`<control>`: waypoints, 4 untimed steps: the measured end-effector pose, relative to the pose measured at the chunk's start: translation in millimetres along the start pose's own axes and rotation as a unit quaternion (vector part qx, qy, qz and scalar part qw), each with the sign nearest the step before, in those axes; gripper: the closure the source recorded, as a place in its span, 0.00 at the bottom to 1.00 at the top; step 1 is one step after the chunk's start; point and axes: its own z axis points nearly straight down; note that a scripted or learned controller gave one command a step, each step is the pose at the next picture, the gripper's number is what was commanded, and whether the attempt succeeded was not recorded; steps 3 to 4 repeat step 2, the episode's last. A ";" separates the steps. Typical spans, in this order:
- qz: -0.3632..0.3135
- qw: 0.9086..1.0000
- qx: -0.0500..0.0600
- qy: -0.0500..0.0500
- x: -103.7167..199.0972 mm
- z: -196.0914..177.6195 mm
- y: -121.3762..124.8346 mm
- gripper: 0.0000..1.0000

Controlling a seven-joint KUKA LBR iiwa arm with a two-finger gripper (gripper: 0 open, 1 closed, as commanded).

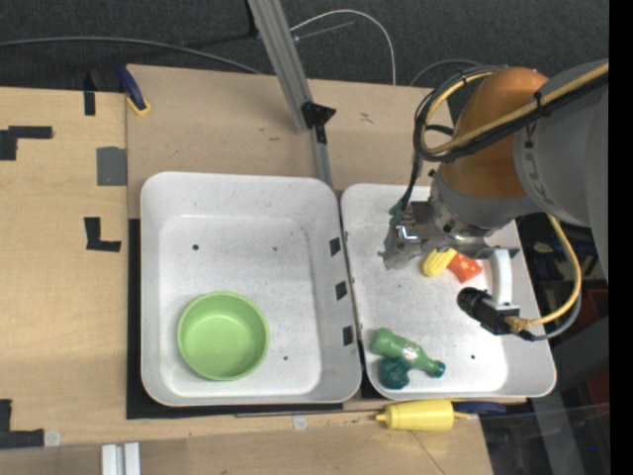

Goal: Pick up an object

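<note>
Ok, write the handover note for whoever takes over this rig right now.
Gripper: low over the far half of the right bin; grip state unclear, no object visibly held.
Things: yellow piece and orange piece right beside the gripper; green toy at that bin's near end; green bowl in the left bin; yellow bottle on the bench outside the near rim.
Done: no pick visible.
Left: grasp one object and lift it.
</note>
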 end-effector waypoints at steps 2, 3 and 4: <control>-0.001 1.000 0.000 0.000 120.1 -7.2 -8.4 1.00; -0.001 1.000 0.000 0.000 120.1 -7.2 -8.4 1.00; -0.001 1.000 0.000 0.000 120.1 -7.2 -8.4 1.00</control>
